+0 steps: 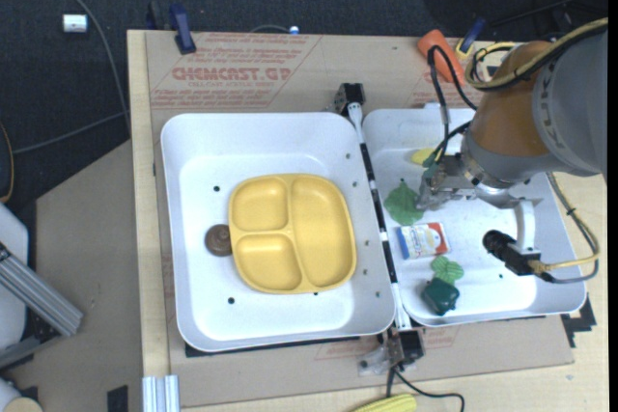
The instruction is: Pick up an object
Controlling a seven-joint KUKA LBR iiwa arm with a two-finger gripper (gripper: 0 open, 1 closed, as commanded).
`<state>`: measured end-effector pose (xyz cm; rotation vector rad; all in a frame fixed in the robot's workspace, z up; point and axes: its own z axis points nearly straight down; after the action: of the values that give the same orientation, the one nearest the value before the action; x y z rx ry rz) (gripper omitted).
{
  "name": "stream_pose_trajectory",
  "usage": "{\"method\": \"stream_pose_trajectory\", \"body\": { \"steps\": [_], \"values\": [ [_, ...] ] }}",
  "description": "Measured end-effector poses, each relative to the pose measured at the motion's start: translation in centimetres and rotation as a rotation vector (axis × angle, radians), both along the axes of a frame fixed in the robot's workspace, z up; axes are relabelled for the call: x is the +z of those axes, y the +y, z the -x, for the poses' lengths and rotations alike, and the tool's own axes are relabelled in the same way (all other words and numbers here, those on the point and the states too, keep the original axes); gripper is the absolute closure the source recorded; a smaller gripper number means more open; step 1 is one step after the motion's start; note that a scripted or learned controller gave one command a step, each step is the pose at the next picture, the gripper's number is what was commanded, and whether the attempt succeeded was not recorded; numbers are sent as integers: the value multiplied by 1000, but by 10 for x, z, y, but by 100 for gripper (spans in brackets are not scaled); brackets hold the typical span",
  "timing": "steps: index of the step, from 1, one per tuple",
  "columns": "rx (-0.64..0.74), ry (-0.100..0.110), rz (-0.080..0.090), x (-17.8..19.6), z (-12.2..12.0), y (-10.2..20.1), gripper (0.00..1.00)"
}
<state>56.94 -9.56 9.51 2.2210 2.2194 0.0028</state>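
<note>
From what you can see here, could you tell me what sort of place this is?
Most likely a robotics lab: a cabled grey arm reaches over two white bins on a cardboard-covered bench, with a yellow divided plate as a test object.

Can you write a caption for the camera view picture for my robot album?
The robot's claw reaches into the right bin beside a green thing; a yellow tray sits next door.

A divided plate point(292, 233) is sitting in the left bin point(183, 150), a disc point(218, 239) lying at its 9 o'clock; a packet point(422, 239) is lying in the right bin point(555, 299).
</note>
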Motion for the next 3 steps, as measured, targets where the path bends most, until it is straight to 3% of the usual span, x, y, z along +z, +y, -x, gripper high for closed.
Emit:
{"method": "stream_pose_trajectory", "body": {
  "steps": [1, 2, 3],
  "values": [
    [0, 0, 0, 0, 0, 0, 0],
    [0, 3, -1, -10, 9, -2, 0],
    [0, 0, -1, 0, 8, -1, 100]
  ]
}}
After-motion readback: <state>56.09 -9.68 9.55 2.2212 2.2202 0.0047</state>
